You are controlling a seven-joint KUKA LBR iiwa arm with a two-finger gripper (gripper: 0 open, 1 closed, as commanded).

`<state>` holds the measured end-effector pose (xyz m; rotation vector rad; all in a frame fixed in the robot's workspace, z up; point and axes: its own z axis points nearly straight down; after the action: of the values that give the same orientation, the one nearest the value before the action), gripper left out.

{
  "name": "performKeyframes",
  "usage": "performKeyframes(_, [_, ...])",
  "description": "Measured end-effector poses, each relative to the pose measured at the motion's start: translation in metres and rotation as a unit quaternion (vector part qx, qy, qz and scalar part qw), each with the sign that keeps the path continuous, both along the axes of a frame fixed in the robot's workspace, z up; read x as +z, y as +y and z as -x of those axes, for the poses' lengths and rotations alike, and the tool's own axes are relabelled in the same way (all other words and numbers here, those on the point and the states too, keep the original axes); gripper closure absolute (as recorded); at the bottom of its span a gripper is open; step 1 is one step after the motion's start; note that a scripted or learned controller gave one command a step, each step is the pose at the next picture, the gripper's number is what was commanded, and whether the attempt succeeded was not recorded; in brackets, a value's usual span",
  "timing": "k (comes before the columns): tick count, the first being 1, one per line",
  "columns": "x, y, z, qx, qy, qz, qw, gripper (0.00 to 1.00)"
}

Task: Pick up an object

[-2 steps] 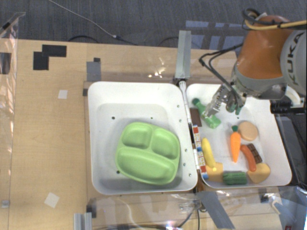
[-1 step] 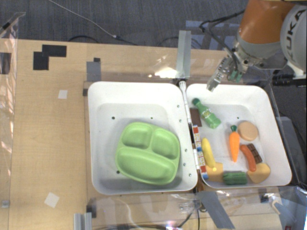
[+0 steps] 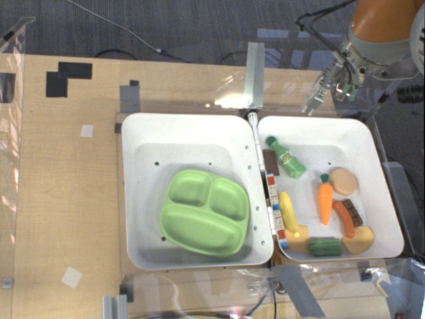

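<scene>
From my station I see the arm (image 3: 388,12) at the far right, with its claw (image 3: 325,88) hanging above the far edge of the right bin (image 3: 372,141), outside the bin wall. I cannot tell if the claw is released or clenched; nothing is seen in it.

All the small objects lie in the right bin, nearer to me than the claw. The green bottle (image 3: 285,158) is the closest to it, lying tilted at the far left part of the bin. Further toward the near side are a banana (image 3: 287,209), a carrot (image 3: 325,201), a round tan piece (image 3: 344,181) touching the carrot top, a sausage (image 3: 344,218), and a dark green vegetable (image 3: 325,246) at the near wall.

The left bin (image 3: 143,138) holds a green divided plate (image 3: 204,211), well apart from the claw.
</scene>
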<state>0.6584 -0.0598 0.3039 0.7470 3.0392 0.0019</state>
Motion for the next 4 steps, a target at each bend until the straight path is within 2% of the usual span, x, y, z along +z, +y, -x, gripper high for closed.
performKeyframes(1, [-0.012,-0.061,0.026,0.117,0.002,0.0013,0.9931,1.0])
performKeyframes(2, [-0.006,-0.041,-0.002,0.084,0.0,0.0004,0.9965,1.0])
performKeyframes(3, [0.009,-0.04,-0.004,0.086,-0.006,0.0018,0.9962,1.0])
performKeyframes(4, [-0.014,-0.017,0.039,0.067,0.002,-0.0005,0.9977,1.0])
